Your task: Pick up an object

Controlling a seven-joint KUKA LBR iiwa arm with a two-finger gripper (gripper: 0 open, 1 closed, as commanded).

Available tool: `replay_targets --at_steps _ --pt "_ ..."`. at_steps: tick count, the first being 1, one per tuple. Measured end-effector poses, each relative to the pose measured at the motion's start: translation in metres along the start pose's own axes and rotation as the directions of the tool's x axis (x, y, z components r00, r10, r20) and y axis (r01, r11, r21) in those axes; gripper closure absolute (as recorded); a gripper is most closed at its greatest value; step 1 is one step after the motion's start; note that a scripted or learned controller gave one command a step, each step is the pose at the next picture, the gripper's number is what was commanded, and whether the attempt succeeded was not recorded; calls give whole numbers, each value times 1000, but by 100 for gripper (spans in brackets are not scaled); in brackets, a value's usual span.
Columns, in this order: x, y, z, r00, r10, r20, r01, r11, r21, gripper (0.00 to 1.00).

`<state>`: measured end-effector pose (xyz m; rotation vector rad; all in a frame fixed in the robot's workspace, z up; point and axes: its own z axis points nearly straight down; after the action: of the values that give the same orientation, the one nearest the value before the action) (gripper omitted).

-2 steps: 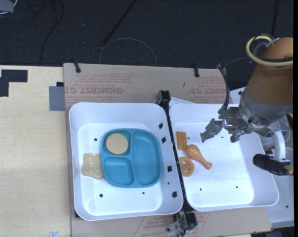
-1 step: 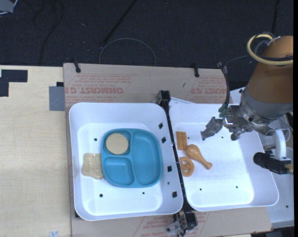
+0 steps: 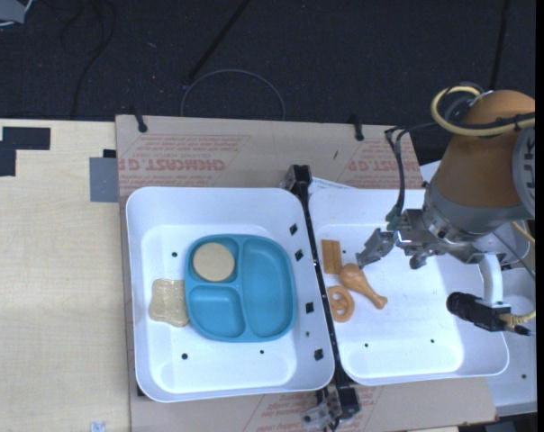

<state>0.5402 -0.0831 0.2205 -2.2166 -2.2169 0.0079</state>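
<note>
In the right bin (image 3: 416,358) lie an orange-brown drumstick-shaped toy (image 3: 362,283), a pretzel-like piece (image 3: 340,303) just below it and a small tan block (image 3: 330,255) near the divider. My gripper (image 3: 386,243) hangs above the right bin, just right of and above these pieces, fingers spread open with nothing between them. The left bin (image 3: 155,232) holds a blue divided tray (image 3: 240,288) with a round tan cookie (image 3: 213,261) in its upper-left compartment. A pale bread slice (image 3: 169,301) lies beside the tray's left edge.
The orange-banded arm (image 3: 484,160) fills the upper right above the right bin. A black clip divider (image 3: 310,268) runs between the bins. Cardboard (image 3: 218,156) lies under both bins, with wooden benchtop (image 3: 47,277) to the left.
</note>
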Motion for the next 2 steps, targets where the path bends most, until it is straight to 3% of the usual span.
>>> replay_targets --at_steps 2 --pt "-7 -18 106 1000 1 -1 -1 1000 1 0"
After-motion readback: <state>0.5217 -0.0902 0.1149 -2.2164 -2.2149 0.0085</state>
